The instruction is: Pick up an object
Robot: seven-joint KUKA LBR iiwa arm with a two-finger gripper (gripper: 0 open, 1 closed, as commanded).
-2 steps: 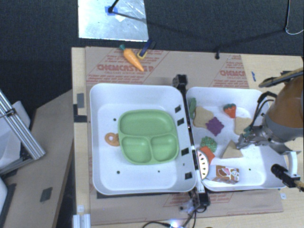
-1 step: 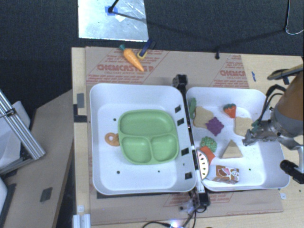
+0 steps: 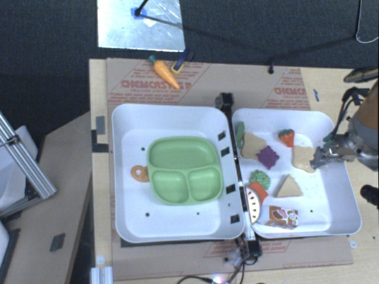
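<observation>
The arm [image 3: 366, 123] comes in from the right edge, low over the right bin [image 3: 340, 209], its wrist bent so the hand [image 3: 320, 158] points left and down toward that bin's right side. The hand sits at the right edge of a pale toast slice [image 3: 302, 157], touching or just over it; whether its fingers are parted or clenched cannot be told, and nothing shows clearly between them.

The right bin carries the small items. Along the top lie a tan bread piece [image 3: 254, 145] and a strawberry [image 3: 286, 137], with a green piece [image 3: 240, 134] against the left wall. A purple block [image 3: 269, 156] lies just below the bread. Lower down are a broccoli floret [image 3: 259, 178], a tan wedge [image 3: 289, 187], a watermelon slice [image 3: 253, 201] by the left wall and a printed packet [image 3: 283, 216] near the front.

The left bin [image 3: 127, 158] holds a green divided plate [image 3: 182, 169], with three compartments, roughly in its middle. An orange ring [image 3: 140, 173] lies just left of the plate, on the bin floor.

Both bins rest on a brown cardboard sheet [image 3: 284, 84] on the surface [image 3: 68, 158]. Behind the left bin, a toy carrot [image 3: 166, 73] lies on the cardboard, beside a small yellow and blue item [image 3: 180, 63]. Further back a shiny metal sheet [image 3: 141, 16] lies on the dark floor.
</observation>
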